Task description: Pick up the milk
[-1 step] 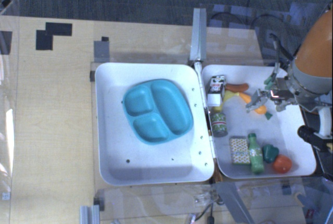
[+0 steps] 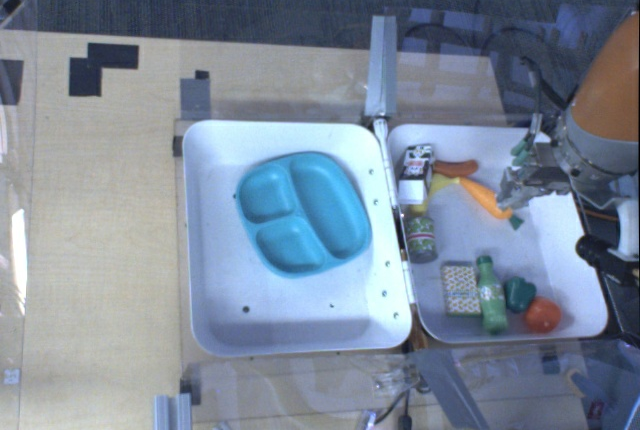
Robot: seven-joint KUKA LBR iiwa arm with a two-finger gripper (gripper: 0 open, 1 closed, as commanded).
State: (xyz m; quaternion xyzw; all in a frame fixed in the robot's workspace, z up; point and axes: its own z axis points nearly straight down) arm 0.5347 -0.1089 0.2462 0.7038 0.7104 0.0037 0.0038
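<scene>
Gripper [image 2: 516,186] hangs empty, fingers narrowly parted, near the carrot [image 2: 483,199]. Milk carton [image 2: 417,163] stands at nine o'clock against the right bin's wall [image 2: 590,263]; approach should descend vertically, clearing the can [image 2: 421,236].

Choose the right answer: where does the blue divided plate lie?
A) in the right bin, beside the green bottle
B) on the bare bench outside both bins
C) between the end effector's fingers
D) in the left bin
D: the blue divided plate lies flat in the left bin, apart from the items in the right bin.
</scene>
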